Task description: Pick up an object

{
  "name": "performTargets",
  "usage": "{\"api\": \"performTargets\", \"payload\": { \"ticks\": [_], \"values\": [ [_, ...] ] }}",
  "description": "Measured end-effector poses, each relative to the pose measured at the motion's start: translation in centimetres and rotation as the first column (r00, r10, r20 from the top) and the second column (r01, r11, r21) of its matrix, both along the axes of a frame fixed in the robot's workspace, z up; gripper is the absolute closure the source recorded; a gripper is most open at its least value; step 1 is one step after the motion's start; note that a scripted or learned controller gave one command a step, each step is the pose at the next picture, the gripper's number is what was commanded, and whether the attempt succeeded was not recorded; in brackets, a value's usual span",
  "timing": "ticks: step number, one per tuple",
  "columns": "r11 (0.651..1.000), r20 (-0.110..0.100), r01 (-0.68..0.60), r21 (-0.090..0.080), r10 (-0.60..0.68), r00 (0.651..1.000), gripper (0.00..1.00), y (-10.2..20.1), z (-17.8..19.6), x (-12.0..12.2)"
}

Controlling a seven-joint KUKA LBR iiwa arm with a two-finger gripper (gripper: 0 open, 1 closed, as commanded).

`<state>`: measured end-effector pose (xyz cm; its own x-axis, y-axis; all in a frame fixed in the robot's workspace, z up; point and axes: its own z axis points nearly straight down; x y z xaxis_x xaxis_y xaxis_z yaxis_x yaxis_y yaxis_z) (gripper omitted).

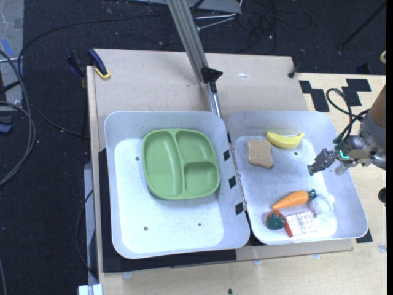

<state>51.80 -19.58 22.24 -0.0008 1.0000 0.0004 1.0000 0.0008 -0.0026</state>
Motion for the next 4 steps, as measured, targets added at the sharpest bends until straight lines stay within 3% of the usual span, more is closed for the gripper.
{"api": "performTargets", "payload": {
  "ticks": [1,2,4],
  "values": [
    [1.000,0.002,0.000,-0.001,0.000,1.000,0.00,0.0,0.1,0.1],
    [1.000,-0.001,0.001,0.000,-0.001,1.000,0.00,0.0,-6.1,0.6],
    [1.000,0.003,0.002,-0.002,-0.002,1.000,0.00,-0.1,-13.0,0.7]
  ]
}}
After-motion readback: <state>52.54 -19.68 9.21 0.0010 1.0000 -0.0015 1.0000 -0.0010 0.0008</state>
